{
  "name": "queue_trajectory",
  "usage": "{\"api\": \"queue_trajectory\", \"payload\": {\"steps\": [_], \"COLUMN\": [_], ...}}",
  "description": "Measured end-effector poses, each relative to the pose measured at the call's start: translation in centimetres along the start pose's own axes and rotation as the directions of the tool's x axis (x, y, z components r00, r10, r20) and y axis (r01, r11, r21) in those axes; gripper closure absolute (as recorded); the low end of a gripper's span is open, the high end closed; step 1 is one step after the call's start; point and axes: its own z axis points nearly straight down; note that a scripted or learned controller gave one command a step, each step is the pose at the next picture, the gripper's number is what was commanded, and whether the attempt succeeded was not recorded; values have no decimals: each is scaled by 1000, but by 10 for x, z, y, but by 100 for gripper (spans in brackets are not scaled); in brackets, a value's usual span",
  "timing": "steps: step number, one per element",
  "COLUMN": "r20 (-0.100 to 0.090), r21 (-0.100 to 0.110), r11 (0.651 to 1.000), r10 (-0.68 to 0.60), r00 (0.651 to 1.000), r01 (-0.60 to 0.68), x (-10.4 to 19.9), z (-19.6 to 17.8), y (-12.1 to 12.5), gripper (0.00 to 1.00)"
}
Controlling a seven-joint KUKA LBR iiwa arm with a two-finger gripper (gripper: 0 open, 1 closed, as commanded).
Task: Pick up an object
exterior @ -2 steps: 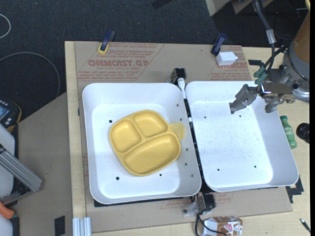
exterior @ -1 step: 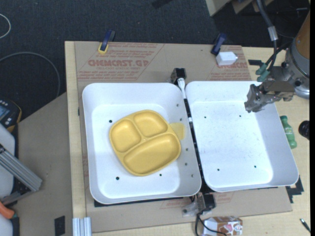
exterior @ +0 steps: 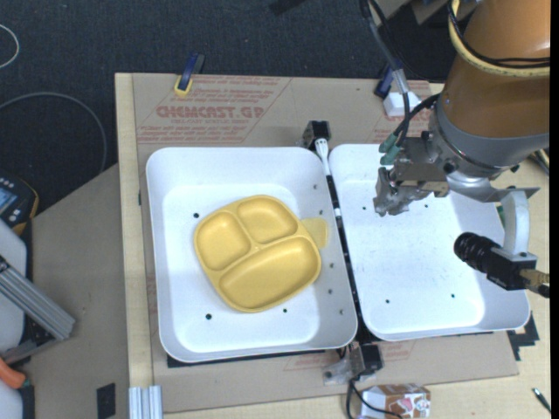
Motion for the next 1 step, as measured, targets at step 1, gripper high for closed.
{"api": "queue_trajectory", "payload": {"steps": [1], "r20": [0], "r21": [-13], "r11": [1000], "r10": [4], "r00": [1000], "r01": [-4], "x": [25], "z": [-53], "y": [1], "gripper": [100]}}
